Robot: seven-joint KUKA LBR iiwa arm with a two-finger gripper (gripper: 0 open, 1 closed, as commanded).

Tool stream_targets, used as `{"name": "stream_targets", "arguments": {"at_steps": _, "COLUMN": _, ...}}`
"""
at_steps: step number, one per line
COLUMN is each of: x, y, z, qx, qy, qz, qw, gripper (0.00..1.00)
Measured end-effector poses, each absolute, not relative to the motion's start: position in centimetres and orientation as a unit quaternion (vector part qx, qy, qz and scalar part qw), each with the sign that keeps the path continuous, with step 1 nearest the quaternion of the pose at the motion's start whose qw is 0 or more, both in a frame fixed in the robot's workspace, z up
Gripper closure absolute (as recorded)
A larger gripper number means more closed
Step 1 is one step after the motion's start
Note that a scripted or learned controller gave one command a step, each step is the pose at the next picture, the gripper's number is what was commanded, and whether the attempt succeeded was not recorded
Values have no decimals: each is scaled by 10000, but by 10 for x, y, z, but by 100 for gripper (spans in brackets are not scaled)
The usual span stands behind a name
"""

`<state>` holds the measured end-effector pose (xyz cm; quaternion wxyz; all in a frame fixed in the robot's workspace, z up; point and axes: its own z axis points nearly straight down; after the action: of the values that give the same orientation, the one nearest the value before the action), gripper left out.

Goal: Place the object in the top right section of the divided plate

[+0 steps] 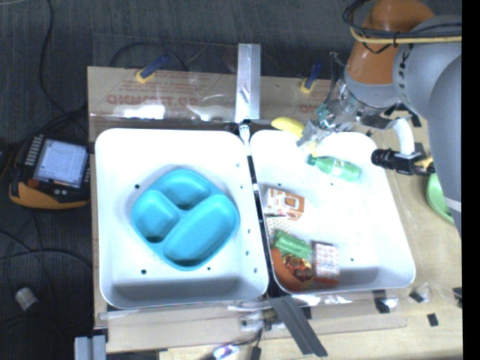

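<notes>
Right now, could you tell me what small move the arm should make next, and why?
Probably lower the hand slightly toward the green bottle lying in the right bin. The hand sits at the bin's top edge, just above the bottle with nothing seen between its fingers, and the blue divided plate in the left bin holds nothing yet.

The blue divided plate point(186, 216) lies alone in the left bin point(112, 276), all 3 of its sections open from above. In the right bin point(390, 238), a green bottle point(335, 166) and packets point(300, 250) crowd the far and left parts, with bare floor between them and the right wall.
</notes>
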<state>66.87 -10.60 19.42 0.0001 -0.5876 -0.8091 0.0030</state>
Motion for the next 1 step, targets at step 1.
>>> {"name": "stream_targets", "arguments": {"at_steps": 1, "x": 668, "y": -66, "z": 181, "qx": -4931, "qy": -8700, "qz": 10, "qw": 10, "gripper": 100}}
